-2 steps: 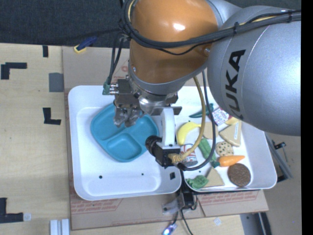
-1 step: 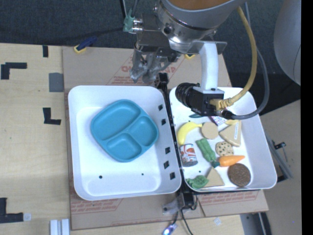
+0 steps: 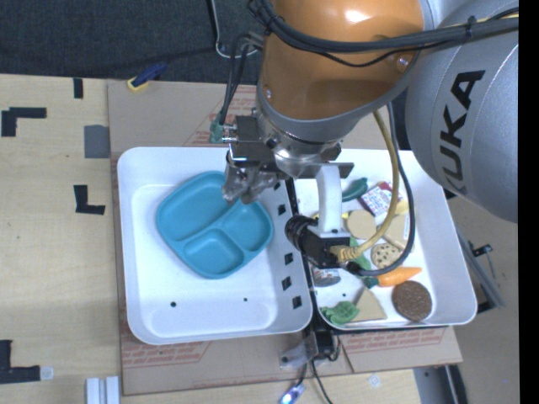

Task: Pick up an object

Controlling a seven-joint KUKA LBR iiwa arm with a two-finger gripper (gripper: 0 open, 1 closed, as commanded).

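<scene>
Nearest the camera, along the front of the right-hand shallow white bin, lie the small things: a green leafy plastic toy, a flat brown round disc, an orange plastic carrot and, just behind them, a pale speckled cookie-like disc — all look light, stiff and small enough for a two-finger pinch, though they crowd one another and touch in places. In the left-hand shallow white bin the one thing is a teal plastic divided plate with three compartments, lying flat and slightly turned; judging by its look it is light, rigid and smooth, so likely slippery on its broad faces and best taken by the raised rim, with one finger inside and one outside the edge. The grey two-finger gripper sits right over the plate's far right rim, at or very near touching it — whether its jaws are parted or closed I cannot tell, since the wrist and cables mask them. A rim pinch at that spot looks workable, but a thin lip could slide out if the plate tips. Farther back, the orange-banded grey arm looms over both bins, and the brown cardboard-covered desk runs off to the left.
</scene>
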